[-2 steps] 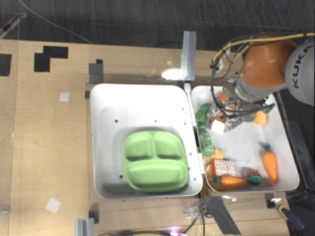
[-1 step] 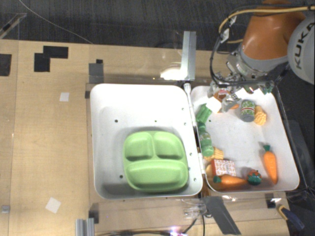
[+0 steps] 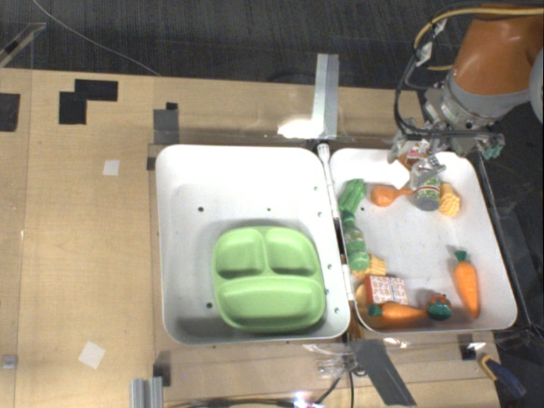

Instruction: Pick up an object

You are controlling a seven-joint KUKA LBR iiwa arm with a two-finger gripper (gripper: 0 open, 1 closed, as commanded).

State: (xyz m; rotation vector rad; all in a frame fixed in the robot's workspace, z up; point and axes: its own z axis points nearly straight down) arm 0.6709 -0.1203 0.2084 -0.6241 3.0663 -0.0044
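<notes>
The grey arm with its orange band reaches in from the upper right, and my gripper (image 3: 424, 173) hangs over the far right part of the right bin (image 3: 500, 253). Directly under it stands a small can (image 3: 429, 195) with a green and red label; whether the gripper touches it is unclear. Beside the can lie a small orange piece (image 3: 387, 196) on its left and a yellow corn cob (image 3: 449, 201) on its right. A carrot (image 3: 466, 286) lies near the right wall.
The left bin (image 3: 183, 194) holds a green divided plate (image 3: 268, 277). Green toy vegetables (image 3: 352, 195) line the right bin's left wall. At its near edge lie a red-and-white box (image 3: 388, 290), another carrot (image 3: 399, 314) and a small red-and-green fruit (image 3: 439, 306).
</notes>
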